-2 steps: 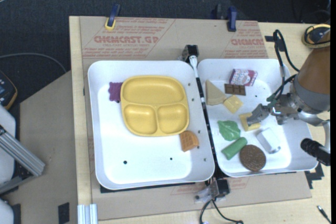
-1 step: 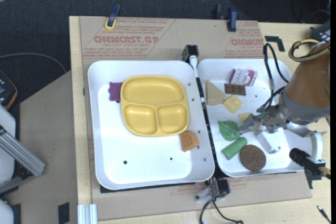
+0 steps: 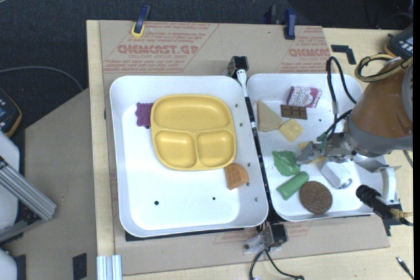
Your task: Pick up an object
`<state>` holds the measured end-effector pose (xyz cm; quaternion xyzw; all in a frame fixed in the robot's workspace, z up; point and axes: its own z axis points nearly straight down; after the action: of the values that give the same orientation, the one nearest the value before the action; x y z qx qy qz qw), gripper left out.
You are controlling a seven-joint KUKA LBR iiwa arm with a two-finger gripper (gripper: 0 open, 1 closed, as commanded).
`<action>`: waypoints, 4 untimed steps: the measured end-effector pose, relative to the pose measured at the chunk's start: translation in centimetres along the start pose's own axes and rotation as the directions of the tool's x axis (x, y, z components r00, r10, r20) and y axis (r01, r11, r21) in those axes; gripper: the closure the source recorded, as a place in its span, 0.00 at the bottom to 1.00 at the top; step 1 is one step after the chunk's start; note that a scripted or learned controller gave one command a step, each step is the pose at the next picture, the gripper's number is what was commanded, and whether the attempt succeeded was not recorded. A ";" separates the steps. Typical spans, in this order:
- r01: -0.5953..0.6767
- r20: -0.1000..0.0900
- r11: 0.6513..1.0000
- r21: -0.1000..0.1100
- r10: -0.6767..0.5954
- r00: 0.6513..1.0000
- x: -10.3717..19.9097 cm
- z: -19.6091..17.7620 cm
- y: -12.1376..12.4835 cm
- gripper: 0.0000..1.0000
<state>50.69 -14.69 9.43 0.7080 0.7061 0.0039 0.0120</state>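
I read red print "CHEMCAST GP" on the brown paper-covered sheet (image 3: 164,49) under the bins on the worktop, and partly again at its right; nothing else is legible.

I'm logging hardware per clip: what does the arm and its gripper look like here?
The arm is a thick rounded body with an orange-brown section over a grey wrist. Black cables loop beside it, and a yellow cable coils near its top. The gripper is grey metal; a black and white fitting sits on the wrist's lower side.
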 end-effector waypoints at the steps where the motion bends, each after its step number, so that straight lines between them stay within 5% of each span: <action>1: 0.002 0.003 1.000 -0.010 -0.002 1.000 0.0 -1.0 0.3 1.00; 2: 0.005 -0.010 1.000 0.016 -0.005 1.000 0.7 -6.8 1.1 1.00; 3: 0.005 -0.009 1.000 0.013 -0.005 1.000 0.7 -13.1 1.9 1.00; 4: 0.004 -0.010 1.000 0.020 -0.004 1.000 0.7 -13.0 1.9 1.00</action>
<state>52.34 -13.85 22.48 0.7068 0.7075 0.0006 0.0015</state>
